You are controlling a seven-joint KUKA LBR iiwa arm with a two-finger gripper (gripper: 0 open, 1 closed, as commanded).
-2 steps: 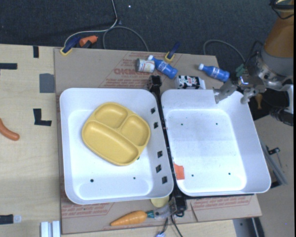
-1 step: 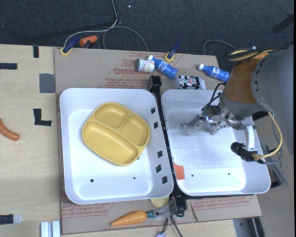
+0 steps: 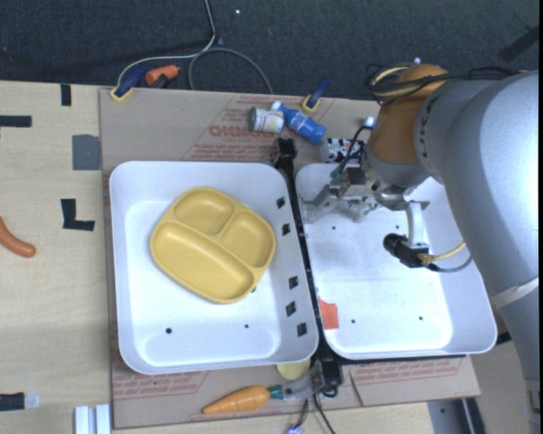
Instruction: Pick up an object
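Arm point(image 3: 471, 161) bends low over right bin point(image 3: 389, 324); gripper point(image 3: 339, 193) state unclear.

Two bins side by side on bench. Divided plate point(image 3: 214, 243) in left bin point(image 3: 136, 333), nearer its rear left. Small block point(image 3: 328, 314) in right bin point(image 3: 434, 328), front left corner, against divider. Gripper point(image 3: 337, 199) over right bin's rear left. Carrot point(image 3: 238, 400) on bench before bins. Sausage point(image 3: 12, 236) well left of bins. Bottle, perhaps point(image 3: 285, 120), behind bins.
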